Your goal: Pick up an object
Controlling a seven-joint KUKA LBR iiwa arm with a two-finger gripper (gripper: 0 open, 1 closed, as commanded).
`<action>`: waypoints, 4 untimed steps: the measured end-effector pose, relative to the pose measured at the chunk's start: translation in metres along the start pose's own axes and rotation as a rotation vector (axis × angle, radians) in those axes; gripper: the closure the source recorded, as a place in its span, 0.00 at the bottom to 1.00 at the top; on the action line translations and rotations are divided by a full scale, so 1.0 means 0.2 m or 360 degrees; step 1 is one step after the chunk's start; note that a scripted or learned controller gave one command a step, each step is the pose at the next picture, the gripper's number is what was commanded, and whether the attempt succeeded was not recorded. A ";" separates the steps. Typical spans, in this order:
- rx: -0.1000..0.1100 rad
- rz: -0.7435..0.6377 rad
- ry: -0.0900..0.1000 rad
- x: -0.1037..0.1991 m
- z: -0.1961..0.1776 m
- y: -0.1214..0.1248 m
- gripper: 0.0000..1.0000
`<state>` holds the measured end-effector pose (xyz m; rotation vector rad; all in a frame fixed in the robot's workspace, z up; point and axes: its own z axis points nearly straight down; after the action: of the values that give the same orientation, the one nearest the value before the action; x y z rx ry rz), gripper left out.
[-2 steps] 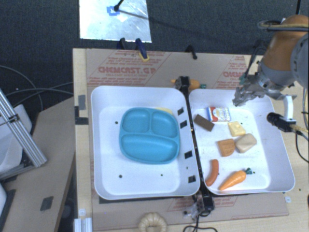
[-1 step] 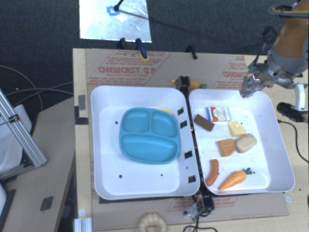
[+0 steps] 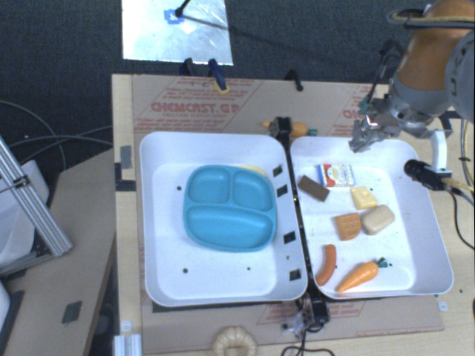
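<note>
Nearest me, in the right-hand bin (image 3: 427, 273), a carrot (image 3: 358, 274) and a sausage (image 3: 326, 263) lie close to the front wall, with a cracker (image 3: 346, 225), a pale bread roll (image 3: 377, 219), a cheese cube (image 3: 363, 196), a brown bar (image 3: 312, 188) and a small printed packet (image 3: 336, 174) further back; a blue divided plate (image 3: 228, 207) sits in the left bin (image 3: 159, 221). At the far rim the gripper (image 3: 364, 139) hangs above that corner, carrying nothing, well apart from every item. So I judge the pick hardly begun: choosing, descending and grasping all remain.
</note>
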<state>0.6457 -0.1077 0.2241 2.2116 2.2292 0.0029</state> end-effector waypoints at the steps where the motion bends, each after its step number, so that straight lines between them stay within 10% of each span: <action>1: 0.0000 -0.0001 0.0001 0.24 -0.04 0.05 1.00; 4: -0.0002 0.0004 0.0000 0.32 -0.05 0.06 1.00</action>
<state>0.6562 -0.0441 0.2342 2.2136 2.2259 0.0048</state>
